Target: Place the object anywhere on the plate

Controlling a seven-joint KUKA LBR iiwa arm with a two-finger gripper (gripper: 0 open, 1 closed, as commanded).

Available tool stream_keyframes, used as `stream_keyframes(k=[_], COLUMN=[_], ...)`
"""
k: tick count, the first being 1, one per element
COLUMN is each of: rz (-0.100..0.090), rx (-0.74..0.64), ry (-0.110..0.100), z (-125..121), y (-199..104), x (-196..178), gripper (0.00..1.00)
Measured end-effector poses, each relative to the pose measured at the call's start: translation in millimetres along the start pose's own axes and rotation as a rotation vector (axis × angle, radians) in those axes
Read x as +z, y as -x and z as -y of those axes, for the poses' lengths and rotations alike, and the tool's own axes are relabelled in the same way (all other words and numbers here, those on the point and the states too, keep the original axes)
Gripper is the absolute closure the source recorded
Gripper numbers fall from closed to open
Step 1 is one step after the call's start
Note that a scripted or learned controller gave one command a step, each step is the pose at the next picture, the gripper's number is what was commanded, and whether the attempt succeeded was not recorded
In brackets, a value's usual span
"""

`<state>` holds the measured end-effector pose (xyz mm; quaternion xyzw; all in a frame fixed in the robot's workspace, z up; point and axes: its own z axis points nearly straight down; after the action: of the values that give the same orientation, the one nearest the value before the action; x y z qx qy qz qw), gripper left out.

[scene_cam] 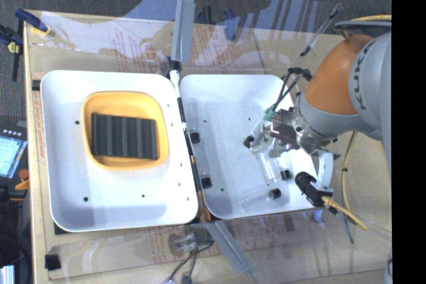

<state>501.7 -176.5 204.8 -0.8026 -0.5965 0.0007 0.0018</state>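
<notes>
A dark, ribbed, rectangular object (125, 136) is being seen lying flat on the yellow plate (126, 102) in the left bin (66, 196), well inside the plate's raised rim. By that lie, the placing is being judged as already done.

The end effector (271, 155) is being held low over the right bin (226, 196), towards its right side and well apart from the plate. Whether it is wide or narrow cannot be told, as its tip is being lost among cables and clear parts. Nothing is being seen held in it.

The object is being judged stiff and fairly light, with parallel ridges running along its short way. Its top looks matte, so little slip is being expected. If hold is being taken again, the two long edges are being favoured, with the grip set across the ridges near the middle so that it is not tipped.

Open room is being weighed. The plate's rim is standing close around the object, so little gap is being left for a reach down beside it. The adjoining walls of the two bins are being counted as an edge to be cleared by the arm (346, 90) on any crossing. White floor is being left bare around the plate, and the surface (100, 36) beyond is lying open.
</notes>
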Motion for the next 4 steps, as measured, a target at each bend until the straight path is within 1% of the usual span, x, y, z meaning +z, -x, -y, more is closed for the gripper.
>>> stream_keyframes(k=[1, 2, 3, 4], rz=[0.001, 0.001, 0.002, 0.002], rx=[-0.212, -0.233, -0.38, -0.622], ry=[-0.004, 0.0, 0.001, 0.003], z=[27.2, -21.2, -44.7, -58.8], y=[-57.6, -108.6, -156.8, -182.2], x=[15.8, -17.0, 1.9, 13.6], gripper=[1.0, 1.0, 1.0, 1.0])
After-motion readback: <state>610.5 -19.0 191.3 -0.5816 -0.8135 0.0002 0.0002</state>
